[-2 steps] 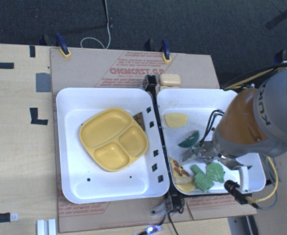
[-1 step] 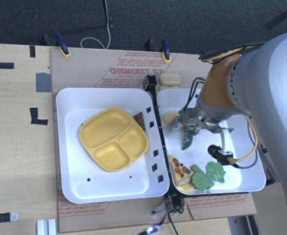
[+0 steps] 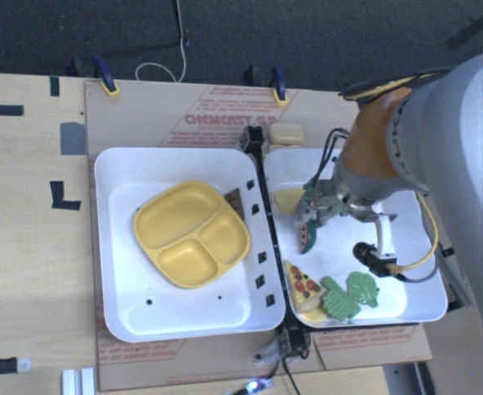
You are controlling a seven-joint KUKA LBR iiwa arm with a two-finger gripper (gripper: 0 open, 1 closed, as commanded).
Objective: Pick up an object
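Camera view, slanted down on the tabletop (image 3: 35, 220): left bin (image 3: 118, 303) carries a yellow divided plate (image 3: 192, 233) lying flat and off-centre, while right bin (image 3: 414, 303) carries the small toys, a pale yellow piece (image 3: 286, 199) by the divider, a watermelon slice (image 3: 308, 237) mid-bin, a pizza slice (image 3: 304, 288) and two green leafy pieces (image 3: 348, 295) bunched at the near wall. The gripper (image 3: 315, 212) is low in the right bin, directly over the watermelon slice and apparently touching its top, likely lined up for that target; whether its fingers are apart or clamped, cannot tell.
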